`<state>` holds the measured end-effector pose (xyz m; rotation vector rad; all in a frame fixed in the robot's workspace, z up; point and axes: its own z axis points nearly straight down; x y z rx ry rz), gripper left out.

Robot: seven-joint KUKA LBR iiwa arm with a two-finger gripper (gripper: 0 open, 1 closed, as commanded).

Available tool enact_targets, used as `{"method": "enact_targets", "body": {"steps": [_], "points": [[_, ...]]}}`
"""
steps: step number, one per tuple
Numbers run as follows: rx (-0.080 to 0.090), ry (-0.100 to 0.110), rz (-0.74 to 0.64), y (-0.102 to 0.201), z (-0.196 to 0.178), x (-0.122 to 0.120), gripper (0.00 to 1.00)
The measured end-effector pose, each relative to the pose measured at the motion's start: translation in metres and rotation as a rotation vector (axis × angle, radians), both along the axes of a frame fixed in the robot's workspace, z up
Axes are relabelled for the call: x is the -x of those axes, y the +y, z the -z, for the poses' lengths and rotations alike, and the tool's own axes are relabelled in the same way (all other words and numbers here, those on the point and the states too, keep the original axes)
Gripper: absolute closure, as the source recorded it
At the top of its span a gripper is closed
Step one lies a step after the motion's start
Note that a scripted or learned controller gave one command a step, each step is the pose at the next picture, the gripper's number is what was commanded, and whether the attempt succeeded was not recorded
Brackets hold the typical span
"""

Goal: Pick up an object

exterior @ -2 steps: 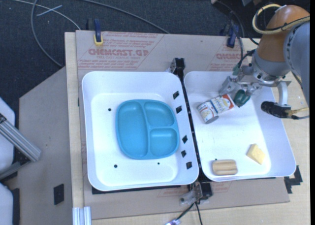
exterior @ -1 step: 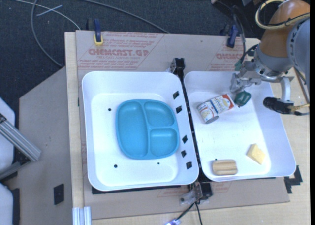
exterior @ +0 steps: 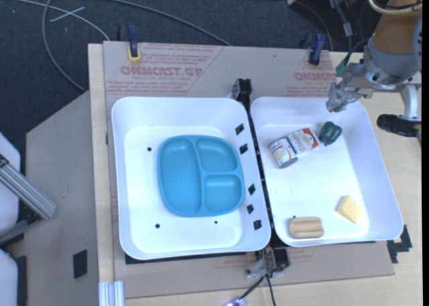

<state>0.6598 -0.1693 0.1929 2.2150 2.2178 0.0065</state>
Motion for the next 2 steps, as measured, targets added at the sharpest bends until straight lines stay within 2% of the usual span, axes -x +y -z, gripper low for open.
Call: {"method": "enact_targets", "body": {"steps": [1,2], "points": [[-0.001,0.003,0.0,0.0,-0.025,-0.001,1.0],[-0.004,0.009,-0.004,0.051,-0.037,0.004,1.0]]}}
